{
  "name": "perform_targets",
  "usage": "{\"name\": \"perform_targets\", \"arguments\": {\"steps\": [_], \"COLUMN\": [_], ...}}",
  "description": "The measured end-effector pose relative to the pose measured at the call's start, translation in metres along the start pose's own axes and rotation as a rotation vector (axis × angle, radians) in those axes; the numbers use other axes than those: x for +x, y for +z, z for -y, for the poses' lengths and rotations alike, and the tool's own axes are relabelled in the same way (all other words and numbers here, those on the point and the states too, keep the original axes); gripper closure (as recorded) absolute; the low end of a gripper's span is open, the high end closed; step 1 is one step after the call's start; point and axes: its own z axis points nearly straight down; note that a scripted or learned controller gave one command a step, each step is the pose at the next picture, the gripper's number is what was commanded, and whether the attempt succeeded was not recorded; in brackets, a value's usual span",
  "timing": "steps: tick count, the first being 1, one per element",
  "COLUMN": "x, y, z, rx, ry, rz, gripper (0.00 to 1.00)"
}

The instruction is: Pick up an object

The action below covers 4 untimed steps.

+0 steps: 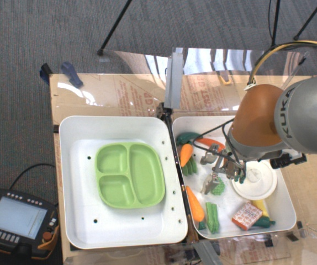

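My gripper [217, 180] hangs low over the middle of the right bin [289, 203], below the orange wrist band. It is open, and nothing is held between its fingers. A small green broccoli-like toy [219, 189] lies right at the fingertips, partly hidden by them. Close by are an orange carrot [185, 154] to the left, a red-orange piece [209, 143] above, and a white round dish [256, 184] to the right.
Toward the front of the right bin lie a second carrot [195, 203], a green pod [212, 217] and a red box [247, 216]. The left bin [75, 148] holds a green divided plate [130, 174]. A ridge [176, 164] separates the bins.
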Motion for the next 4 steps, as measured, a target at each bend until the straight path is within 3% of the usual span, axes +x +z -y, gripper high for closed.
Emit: {"name": "perform_targets", "arguments": {"steps": [1,2,3,4], "x": [-0.043,0.037,0.036,0.010], "y": [-0.001,0.001,-0.006,-0.105], "z": [-0.027,0.029,0.027,-0.059], "rx": [0.000,0.001,0.000,-0.004], "ry": [-0.027,0.038,0.034,0.092], "rz": [0.002,-0.003,-0.006,0.010], "gripper": [0.00,0.00,1.00,1.00]}}
